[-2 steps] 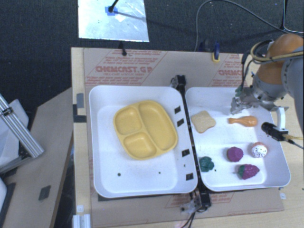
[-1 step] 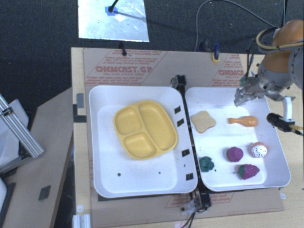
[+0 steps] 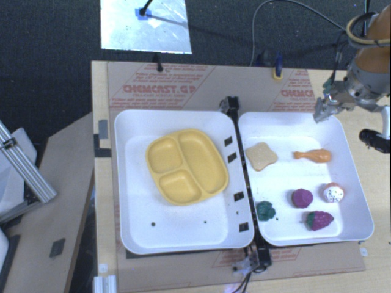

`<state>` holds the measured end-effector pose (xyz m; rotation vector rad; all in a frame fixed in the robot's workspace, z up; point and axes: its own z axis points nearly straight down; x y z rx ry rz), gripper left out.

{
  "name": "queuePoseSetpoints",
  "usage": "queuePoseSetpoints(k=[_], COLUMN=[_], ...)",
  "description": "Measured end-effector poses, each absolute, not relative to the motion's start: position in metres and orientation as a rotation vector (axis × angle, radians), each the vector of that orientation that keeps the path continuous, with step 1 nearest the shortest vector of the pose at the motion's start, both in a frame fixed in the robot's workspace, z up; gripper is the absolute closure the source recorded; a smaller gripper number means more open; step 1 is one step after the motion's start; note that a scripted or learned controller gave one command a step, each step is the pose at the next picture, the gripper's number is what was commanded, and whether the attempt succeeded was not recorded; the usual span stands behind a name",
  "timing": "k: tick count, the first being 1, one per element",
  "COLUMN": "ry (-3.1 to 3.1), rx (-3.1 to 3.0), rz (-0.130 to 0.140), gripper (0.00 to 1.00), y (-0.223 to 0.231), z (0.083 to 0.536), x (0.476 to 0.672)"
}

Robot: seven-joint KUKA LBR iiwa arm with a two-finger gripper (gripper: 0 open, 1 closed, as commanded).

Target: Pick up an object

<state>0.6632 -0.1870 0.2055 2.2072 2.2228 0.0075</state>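
The right bin [image 3: 342, 139] holds several small items: a tan bread slice [image 3: 261, 156], an orange drumstick [image 3: 314, 155], a purple ball [image 3: 302, 198], a white and orange piece [image 3: 333, 193], a magenta berry [image 3: 319, 220] and a dark green lump [image 3: 265, 210]. My gripper [image 3: 324, 110] hangs over the far right corner of that bin, above and to the right of the drumstick, with nothing seen in it.
A yellow divided plate [image 3: 185, 165] lies in the left bin [image 3: 131, 163]. A black clip strip [image 3: 237, 163] joins the two bins. Cables [image 3: 287, 8] run behind the bench, and a metal frame [image 3: 24, 170] stands at the left.
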Motion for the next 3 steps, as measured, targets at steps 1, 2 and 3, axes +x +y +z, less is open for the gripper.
queuePoseSetpoints(k=[1, 2, 3], ry=[2.226, 2.231, 2.232], rx=[2.21, 2.21, 2.21], rz=[0.005, 0.004, 0.005], gripper=[1.0, 1.0, 1.0], y=[-0.187, -0.136, -0.086], z=[0.227, 0.234, 0.244], x=[0.665, 0.64, 0.622])
